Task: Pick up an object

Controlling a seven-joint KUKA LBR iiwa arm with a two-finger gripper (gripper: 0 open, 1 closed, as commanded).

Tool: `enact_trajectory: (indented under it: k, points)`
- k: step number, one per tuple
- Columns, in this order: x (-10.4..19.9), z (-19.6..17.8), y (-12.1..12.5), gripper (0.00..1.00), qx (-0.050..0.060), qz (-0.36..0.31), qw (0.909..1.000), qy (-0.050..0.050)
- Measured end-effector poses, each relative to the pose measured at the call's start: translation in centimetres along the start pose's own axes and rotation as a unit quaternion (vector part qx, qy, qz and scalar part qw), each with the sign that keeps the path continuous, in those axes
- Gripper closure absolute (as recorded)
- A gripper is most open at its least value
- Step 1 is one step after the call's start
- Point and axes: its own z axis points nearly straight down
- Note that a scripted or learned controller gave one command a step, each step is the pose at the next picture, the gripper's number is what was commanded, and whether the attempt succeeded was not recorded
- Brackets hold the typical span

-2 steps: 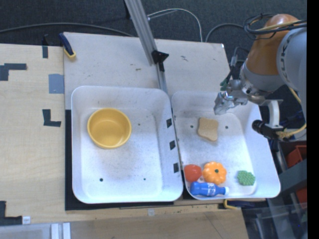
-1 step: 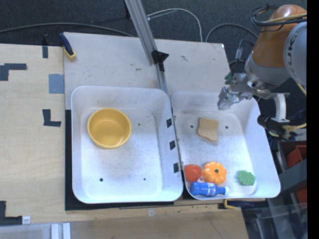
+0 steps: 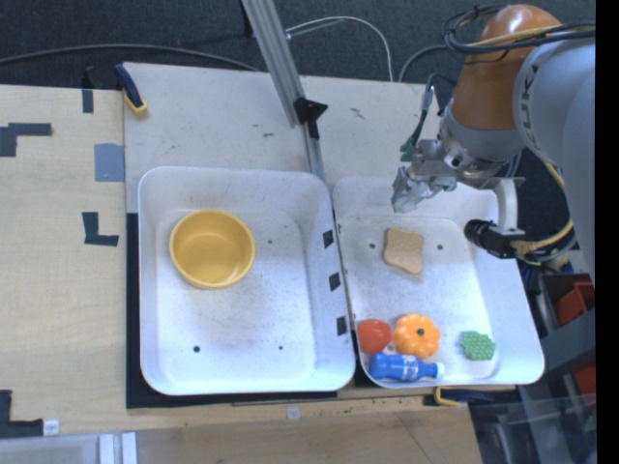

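Note:
In the right bin (image 3: pixel 503 298) lie a tan slice of bread (image 3: pixel 403 249) near the middle, and along the front edge a red tomato (image 3: pixel 374 334), an orange pumpkin (image 3: pixel 417 335), a blue bottle (image 3: pixel 404 367) and a green broccoli piece (image 3: pixel 476 345). A yellow bowl (image 3: pixel 212 247) sits in the left bin (image 3: pixel 280 336). My gripper (image 3: pixel 410 197) hangs over the back of the right bin, just above and behind the bread, with nothing visibly between its fingers.
A metal pole (image 3: pixel 280 61) slants from the top down to the divide between the bins. Cables (image 3: pixel 484 235) loop by the right bin's right wall. A blue and yellow clamp (image 3: pixel 131 89) lies at the bench's back left.

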Motion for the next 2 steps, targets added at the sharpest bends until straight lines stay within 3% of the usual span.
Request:
enact_trajectory:
  k: [2]
  points:
    - [11.7, 0.1, -0.8, 1.0, 0.0, -0.001, 1.0, 0.001]
